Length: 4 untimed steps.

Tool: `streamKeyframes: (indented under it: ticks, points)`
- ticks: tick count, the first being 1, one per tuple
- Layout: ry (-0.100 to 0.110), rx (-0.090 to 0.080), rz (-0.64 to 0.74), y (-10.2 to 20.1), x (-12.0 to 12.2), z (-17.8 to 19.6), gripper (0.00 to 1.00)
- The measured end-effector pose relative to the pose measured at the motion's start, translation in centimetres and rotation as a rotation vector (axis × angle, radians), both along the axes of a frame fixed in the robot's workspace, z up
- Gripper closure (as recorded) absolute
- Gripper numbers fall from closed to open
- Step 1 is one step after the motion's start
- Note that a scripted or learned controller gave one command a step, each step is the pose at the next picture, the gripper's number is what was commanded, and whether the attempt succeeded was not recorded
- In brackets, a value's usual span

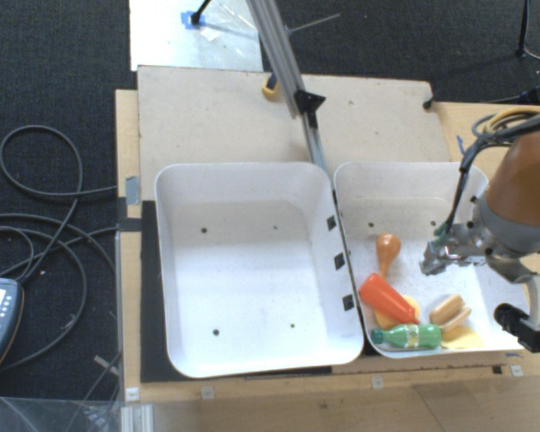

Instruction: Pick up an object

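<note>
Over in the right bin (414, 187), the tool (441, 257) hangs above open floor; whether it's open, I cannot tell. Toys crowd the near edge: carrot (387, 299), green bottle (408, 336), hot dog (449, 310). Cables (45, 196) sprawl left of the desk (225, 115).

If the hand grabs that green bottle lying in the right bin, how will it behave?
The green bottle lies on its side, round-bodied, so a push would probably roll it. It looks like smooth plastic, likely light and slippery. It sits against the bin's front wall, which may limit rolling.

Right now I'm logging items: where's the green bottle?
The green bottle lies in the right bin, against its near rim, below the red-orange carrot and left of the hot dog.
</note>
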<state>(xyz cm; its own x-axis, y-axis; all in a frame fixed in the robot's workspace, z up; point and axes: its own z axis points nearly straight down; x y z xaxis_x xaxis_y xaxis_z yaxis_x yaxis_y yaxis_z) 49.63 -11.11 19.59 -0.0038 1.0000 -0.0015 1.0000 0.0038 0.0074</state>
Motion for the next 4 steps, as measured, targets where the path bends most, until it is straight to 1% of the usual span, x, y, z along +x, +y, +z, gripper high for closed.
streamKeyframes:
  ticks: [1, 2, 3, 4]
  points:
    - [0.003, 0.001, 0.001, 0.0, 0.2, 1.3, 1.0]
    - [0.005, 0.004, 0.008, 6.1, 1.0, 1.2, 1.0]
    - [0.005, 0.004, 0.007, 10.7, 2.0, 1.4, 1.0]
    - [0.006, 0.004, 0.008, 15.8, 2.4, 1.3, 1.0]
